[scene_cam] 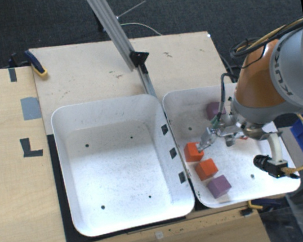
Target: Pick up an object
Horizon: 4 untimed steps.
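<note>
Jaws: their state cannot be read from above as my gripper (205, 143) sits low in the right bin (276, 186), touching or just beside the upper orange block (193, 152). Nothing is lifted yet; grasping and raising remain. My arm (273, 78) reaches in from the right, wrist angled down.

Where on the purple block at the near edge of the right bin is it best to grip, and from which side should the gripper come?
Probably from straight above, closing on two opposite flat sides of the purple block. It sits slightly turned, so the gripper should likely rotate to match. An orange block lies close behind it and the bin's front wall is near, so pinching across its left and right faces seems safest.
</note>
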### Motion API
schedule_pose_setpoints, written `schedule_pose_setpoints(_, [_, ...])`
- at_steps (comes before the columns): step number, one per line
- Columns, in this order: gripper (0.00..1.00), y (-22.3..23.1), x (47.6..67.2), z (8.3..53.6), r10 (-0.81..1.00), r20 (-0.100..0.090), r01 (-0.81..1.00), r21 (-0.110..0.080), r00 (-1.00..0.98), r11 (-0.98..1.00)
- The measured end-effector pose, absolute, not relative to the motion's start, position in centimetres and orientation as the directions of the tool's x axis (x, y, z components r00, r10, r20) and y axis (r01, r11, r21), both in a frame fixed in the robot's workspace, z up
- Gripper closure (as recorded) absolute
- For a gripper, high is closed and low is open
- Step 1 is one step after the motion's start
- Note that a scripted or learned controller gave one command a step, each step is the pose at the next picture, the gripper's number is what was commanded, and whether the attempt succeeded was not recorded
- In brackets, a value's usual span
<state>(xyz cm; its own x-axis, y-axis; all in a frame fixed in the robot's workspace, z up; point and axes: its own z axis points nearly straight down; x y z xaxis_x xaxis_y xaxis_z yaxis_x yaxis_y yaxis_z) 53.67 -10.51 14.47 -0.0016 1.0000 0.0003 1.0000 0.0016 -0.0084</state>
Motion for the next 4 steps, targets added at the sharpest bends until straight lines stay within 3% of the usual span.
schedule_pose_setpoints(1, [0.00,-11.7,59.2,10.5,1.000,0.000,1.000,-0.002,0.000,0.000])
schedule_pose_setpoints(2, [0.00,-10.5,51.1,9.3,1.000,0.002,1.000,-0.002,0.001,-0.001])
schedule_pose_setpoints(3, [0.00,-15.8,57.0,9.2,1.000,-0.004,1.000,0.003,0.000,0.000])
schedule_pose_setpoints(4, [0.00,-14.7,61.0,8.9,1.000,0.008,0.998,-0.055,0.008,-0.008])
